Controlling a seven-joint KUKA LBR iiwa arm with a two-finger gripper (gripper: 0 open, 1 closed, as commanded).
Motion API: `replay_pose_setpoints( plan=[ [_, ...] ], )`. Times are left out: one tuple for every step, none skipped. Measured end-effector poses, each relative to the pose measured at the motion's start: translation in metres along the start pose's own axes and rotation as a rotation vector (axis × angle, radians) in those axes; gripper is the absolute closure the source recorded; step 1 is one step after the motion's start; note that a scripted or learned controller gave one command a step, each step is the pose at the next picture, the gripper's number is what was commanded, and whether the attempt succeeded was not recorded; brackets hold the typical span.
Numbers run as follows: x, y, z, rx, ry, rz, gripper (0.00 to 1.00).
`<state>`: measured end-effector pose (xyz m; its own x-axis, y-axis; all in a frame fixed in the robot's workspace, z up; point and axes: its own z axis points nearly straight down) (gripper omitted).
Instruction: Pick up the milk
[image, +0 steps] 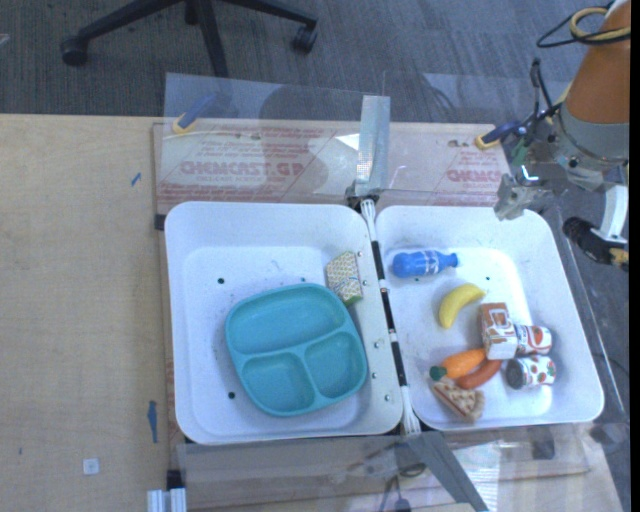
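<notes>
Two bins: a left bin (190, 300) and a right bin (570, 330) sat side by side on the worktop (70, 300), their inner rims touching along the middle.
Milk: the small carton (497, 331) with red and white print lay in the right bin, at about 4 o'clock from that bin's centre, on its side or tilted; which, I could not tell.
Neighbours of the milk: a red-and-white can (534, 340) touched it at 3 o'clock, a second can (530, 371) lay just beside at 5 o'clock, a carrot (465, 362) at 7 o'clock, a banana (458, 303) at 10 o'clock.
Other contents: a blue bottle (423, 263) near the bin's 11 o'clock corner, a pizza slice (458, 399) at 7 o'clock; in the left bin a teal divided plate (295, 348) and a small patterned block (345, 275).
Arm: the gripper (520, 192) hung over the right bin's rim at 1 o'clock, well apart from the milk.
Fingers: too small and cluttered by cables to judge their opening; nothing was seen between them.
Step in hand: by my reading, the approach, with no grasp begun.
Next move: it would call for travel toward 6 o'clock across the bin, then a descent onto the carton.
Difficulty: the can pressed against the carton left little room on that side, so the fingers would likely need to close across the carton's free sides.
</notes>
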<state>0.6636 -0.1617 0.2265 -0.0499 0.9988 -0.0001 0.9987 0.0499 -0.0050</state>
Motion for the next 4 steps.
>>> replay_pose_setpoints(
  plan=[
    [0.028, 0.006, -0.027, -0.006, -0.002, 0.08, 1.0],
    [-0.003, 0.003, -0.013, -0.002, 0.0, -0.197, 1.0],
    [-0.01, 0.004, -0.01, -0.002, 0.0, -0.337, 1.0],
    [-0.007, 0.004, -0.015, -0.005, -0.002, -0.474, 1.0]
  ],
)
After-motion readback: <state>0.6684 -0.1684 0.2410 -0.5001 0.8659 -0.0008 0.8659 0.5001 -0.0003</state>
